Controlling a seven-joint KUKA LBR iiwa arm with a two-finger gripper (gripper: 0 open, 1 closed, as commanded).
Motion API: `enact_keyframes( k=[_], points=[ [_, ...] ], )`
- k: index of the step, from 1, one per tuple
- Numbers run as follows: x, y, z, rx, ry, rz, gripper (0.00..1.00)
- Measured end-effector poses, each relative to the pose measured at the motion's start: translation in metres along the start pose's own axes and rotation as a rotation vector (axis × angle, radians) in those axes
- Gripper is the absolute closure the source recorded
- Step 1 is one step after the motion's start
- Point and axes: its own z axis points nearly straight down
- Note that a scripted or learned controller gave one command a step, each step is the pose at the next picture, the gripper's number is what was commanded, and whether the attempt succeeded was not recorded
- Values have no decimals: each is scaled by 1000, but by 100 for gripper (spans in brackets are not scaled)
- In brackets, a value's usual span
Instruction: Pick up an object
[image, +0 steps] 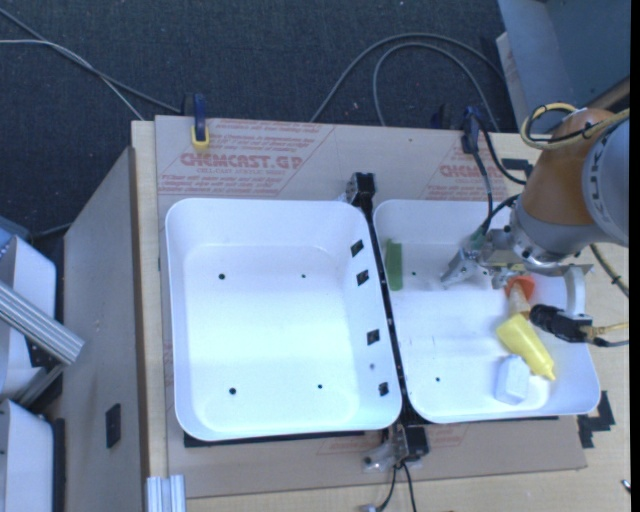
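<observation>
While the claw (462, 266) hangs low over the right bin (440, 400), in the middle right of the frame, we cannot tell if it is apart or together, and we see nothing in it. So we think the pick is not done yet. Just left of the claw, a green block (394, 264) lies by the wall between the bins. Down and to the right lie a small orange thing (518, 290), a yellow thing (527, 346) and a white thing (512, 380). Any one of these could be picked. The left bin (190, 300) sits on the left side.
</observation>
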Motion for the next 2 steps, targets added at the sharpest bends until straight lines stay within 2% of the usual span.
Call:
enact_keyframes(
  k=[1, 2],
  points=[
    [-59, 28, 16, 4, 1, 3, 0],
    [-26, -28, 21, 9, 3, 6, 0]
  ],
)
